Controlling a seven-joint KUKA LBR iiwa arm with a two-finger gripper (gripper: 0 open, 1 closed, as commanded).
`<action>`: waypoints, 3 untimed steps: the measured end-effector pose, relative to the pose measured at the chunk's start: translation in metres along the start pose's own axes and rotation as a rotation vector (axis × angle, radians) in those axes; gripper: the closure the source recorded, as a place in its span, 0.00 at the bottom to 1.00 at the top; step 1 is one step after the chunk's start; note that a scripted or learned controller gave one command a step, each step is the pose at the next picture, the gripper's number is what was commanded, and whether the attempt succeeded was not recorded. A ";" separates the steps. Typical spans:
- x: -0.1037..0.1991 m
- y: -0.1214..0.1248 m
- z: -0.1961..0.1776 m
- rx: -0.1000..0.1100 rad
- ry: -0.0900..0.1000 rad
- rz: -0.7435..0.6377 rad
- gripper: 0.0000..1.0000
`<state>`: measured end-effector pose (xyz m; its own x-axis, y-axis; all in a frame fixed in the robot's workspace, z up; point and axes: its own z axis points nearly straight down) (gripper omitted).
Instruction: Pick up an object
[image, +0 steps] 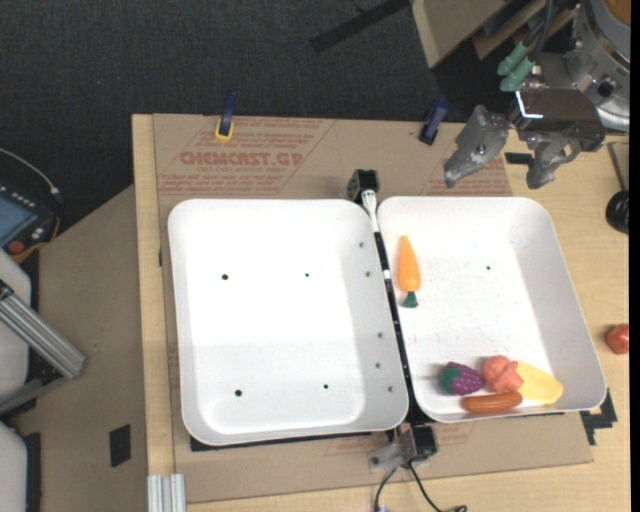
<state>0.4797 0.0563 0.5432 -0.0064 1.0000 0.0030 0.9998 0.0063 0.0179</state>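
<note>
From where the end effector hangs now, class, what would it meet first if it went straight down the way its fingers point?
Probably the far rim of the right bin, or the cardboard just behind it; the end effector fingers point down there, spread open, though depth is unclear.

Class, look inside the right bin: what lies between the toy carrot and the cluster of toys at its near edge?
Nothing: in the camera view, bare white bin floor runs from the carrot down to the cluster, where the purple grapes lie nearest.

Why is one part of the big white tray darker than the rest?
In the camera view, a soft shadow dims the lower half of the left bin, while its upper half is brightly lit; the toy carrot in the right bin looks sharp, and the gripper slightly blurred.
</note>
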 end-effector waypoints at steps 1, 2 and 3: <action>-0.037 -0.003 0.112 0.029 -0.005 0.011 0.00; 0.023 0.000 0.003 0.005 0.000 0.001 0.00; -0.006 -0.001 0.141 0.033 -0.006 0.011 0.00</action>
<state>0.4813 0.0504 0.4024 0.0048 1.0000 -0.0026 0.9999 -0.0048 -0.0147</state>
